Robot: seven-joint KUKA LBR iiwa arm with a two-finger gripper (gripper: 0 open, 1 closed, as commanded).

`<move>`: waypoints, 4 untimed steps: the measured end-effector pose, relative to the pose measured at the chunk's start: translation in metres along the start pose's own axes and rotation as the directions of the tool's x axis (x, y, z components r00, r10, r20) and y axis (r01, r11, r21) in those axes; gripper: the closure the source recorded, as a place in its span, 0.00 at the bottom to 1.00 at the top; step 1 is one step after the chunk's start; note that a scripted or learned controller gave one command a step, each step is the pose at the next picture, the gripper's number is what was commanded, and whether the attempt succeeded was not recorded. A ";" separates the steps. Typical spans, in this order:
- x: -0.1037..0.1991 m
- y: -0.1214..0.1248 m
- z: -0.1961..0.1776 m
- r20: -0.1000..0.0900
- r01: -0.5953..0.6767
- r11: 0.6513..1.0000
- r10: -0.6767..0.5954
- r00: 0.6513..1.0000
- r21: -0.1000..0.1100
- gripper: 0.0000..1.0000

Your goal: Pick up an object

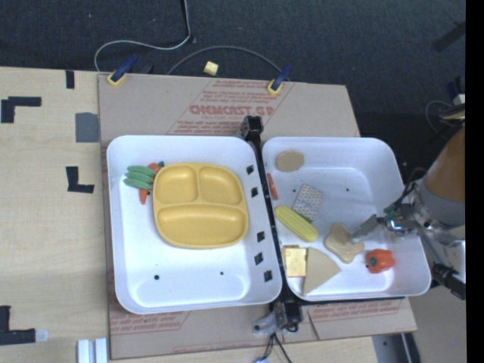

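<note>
My gripper (368, 226) comes in from the right, low over the right bin (355, 151). Its tip is just above and right of a tan bread-like piece (341, 243); I cannot tell whether they touch. A small red pepper (380, 260) lies just below the gripper. A yellow corn cob (295, 223), a grey waffle-textured piece (308, 198) and a round tan cookie (289, 160) lie to its left. Near the bin's front are a yellow square (294, 262) and a pale tan wedge (321, 270).
The left bin (189, 286) holds a yellow divided plate (200, 204), with green beans (141, 175) and a small carrot (144, 196) at its left. A black divider (261, 203) runs between the bins. Cables and clamps lie beyond the cardboard base (227, 104).
</note>
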State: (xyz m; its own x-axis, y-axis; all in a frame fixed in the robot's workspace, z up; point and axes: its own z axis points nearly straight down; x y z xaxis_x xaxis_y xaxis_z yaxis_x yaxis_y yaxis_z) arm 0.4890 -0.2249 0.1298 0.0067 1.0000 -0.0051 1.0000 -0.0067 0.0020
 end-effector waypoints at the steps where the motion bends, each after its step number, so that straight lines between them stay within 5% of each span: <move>1: 0.052 -0.006 0.046 -0.002 0.008 1.000 -0.008 1.000 0.001 0.00; 2: 0.050 -0.004 0.034 -0.003 0.006 1.000 -0.006 1.000 -0.002 1.00; 3: 0.050 -0.005 0.034 -0.003 0.007 1.000 -0.007 1.000 -0.001 0.00; 4: 0.085 0.090 0.045 -0.004 0.014 1.000 -0.014 1.000 -0.003 0.00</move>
State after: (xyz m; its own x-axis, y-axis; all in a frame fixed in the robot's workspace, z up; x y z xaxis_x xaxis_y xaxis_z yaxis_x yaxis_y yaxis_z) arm 0.5793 -0.1411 0.0851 -0.0074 1.0000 -0.0016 1.0000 0.0074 0.0053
